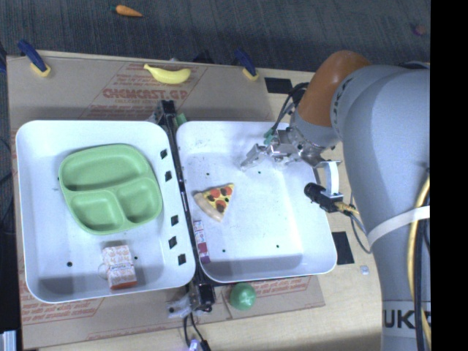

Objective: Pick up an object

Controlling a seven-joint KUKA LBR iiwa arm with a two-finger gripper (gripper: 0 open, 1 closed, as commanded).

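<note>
Landmark: the toy pizza slice (214, 200), lying flat on the floor of the right bin (292, 258), close to that bin's left wall.

Gripper (252, 156): up and to the right of the pizza slice, over the right bin's upper part, well apart from the slice. Nothing seen between its fingers; whether they are apart or together cannot be told at this angle.

Left of the pizza slice, across the divider, the left bin (33, 218) holds a green divided tray (110, 189). A small snack packet (118, 265) lies below and left of the slice, in the same bin.

Outside the bins: green ball (242, 295) directly below the slice on the cardboard; toy banana (167, 73) above and left of the slice.
</note>
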